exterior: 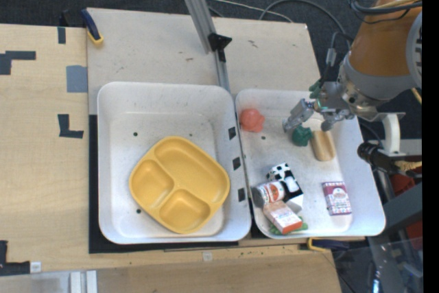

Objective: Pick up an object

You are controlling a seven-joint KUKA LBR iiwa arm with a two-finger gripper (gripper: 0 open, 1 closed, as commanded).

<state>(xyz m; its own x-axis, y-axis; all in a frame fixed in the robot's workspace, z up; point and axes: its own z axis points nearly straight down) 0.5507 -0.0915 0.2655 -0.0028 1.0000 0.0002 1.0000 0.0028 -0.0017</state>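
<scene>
A: Bench (158,51) was pale wood w/ two white bins side by side; dark carpet and cables behind. Where was the arm?

B: Arm (387,31) came in from the right, over the right bin (374,216). Gripper (312,119) sat above the bin's upper part, fingers spread apart, nothing between them.

A: And the objs?

B: Green piece (300,137) lay just below the gripper, approx. under the gap btwn the fingers; contact couldn't be told. Tan cylinder (322,145) lay just beside the green piece, on its right. Red ball (252,119) was to the gripper's left, near the bin's left wall.

A: Rest of that bin?

B: Black-and-white toy (283,178), small can (269,193) and orange packet (283,217) were clustered near the front; red box (336,197) to their right. All well apart from the gripper.

A: Left bin?

B: Left bin (116,106) held a yellow divided tray (180,183).
</scene>
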